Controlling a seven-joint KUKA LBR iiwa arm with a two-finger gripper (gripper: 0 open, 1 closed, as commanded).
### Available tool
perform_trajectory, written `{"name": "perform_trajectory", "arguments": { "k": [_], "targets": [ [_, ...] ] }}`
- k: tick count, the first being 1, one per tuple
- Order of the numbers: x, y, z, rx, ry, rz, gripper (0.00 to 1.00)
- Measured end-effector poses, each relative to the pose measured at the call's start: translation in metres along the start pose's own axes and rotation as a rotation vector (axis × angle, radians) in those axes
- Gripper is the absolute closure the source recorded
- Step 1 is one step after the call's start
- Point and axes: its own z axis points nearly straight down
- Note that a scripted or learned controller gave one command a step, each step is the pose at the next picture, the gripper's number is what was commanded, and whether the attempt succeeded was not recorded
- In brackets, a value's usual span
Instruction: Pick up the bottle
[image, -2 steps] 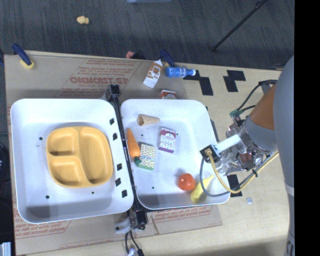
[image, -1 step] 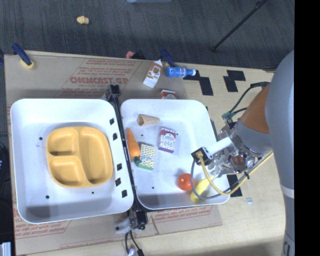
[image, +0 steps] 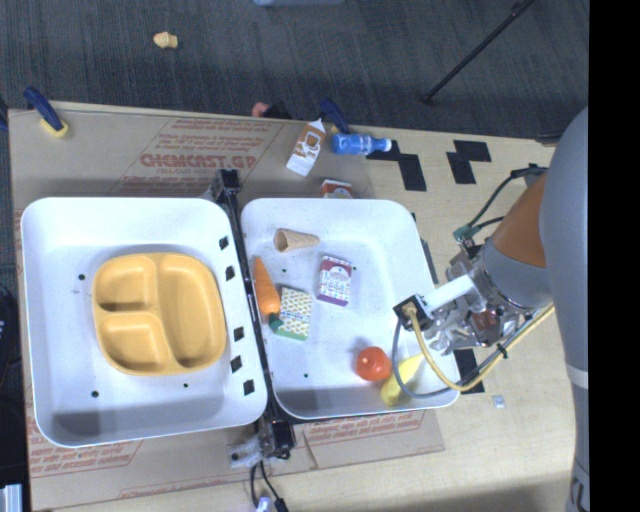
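Blue plastic bottle (image: 358, 145) lies on its side on the table (image: 500, 460), close to the far edge and beyond the far rim of the right-hand shallow white bin (image: 425, 250). It is outside both bins, with its narrower end pointing toward the right edge of the table. Just beside it on the left lies a small white and brown carton (image: 305, 150).

The bottle looks small, light and fairly stiff. Its smooth round wall is likely slippery, and it may roll when nudged. The surest hold is probably across the middle of the body, square to its long axis.

The grey arm's gripper (image: 445, 330) hangs over the right rim of the right-hand bin, toward the near right corner of the table and well apart from the bottle. Whether it is spread or closed cannot be told.

The right-hand bin holds:
- a tan cone (image: 295, 239)
- an orange carrot (image: 265, 285)
- a purple and white carton (image: 336, 279)
- a checked packet (image: 293, 311)
- a red-orange tomato (image: 372, 363)
- a yellow fruit (image: 398, 382), just beside the tomato

The left-hand shallow white bin (image: 50, 230) holds a yellow divided tray (image: 160, 310).
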Motion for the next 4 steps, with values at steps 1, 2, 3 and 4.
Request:
{"name": "perform_trajectory", "arguments": {
  "k": [1,2,3,4],
  "targets": [
    [0.004,-0.019,0.01,0.002,-0.002,-0.003,1.0],
    [0.0,0.0,-0.009,0.001,0.0,0.0,1.0],
    [0.004,-0.018,-0.001,0.002,-0.002,-0.003,1.0],
    [0.0,0.0,0.001,0.0,0.0,-0.024,1.0]
  ]
}}
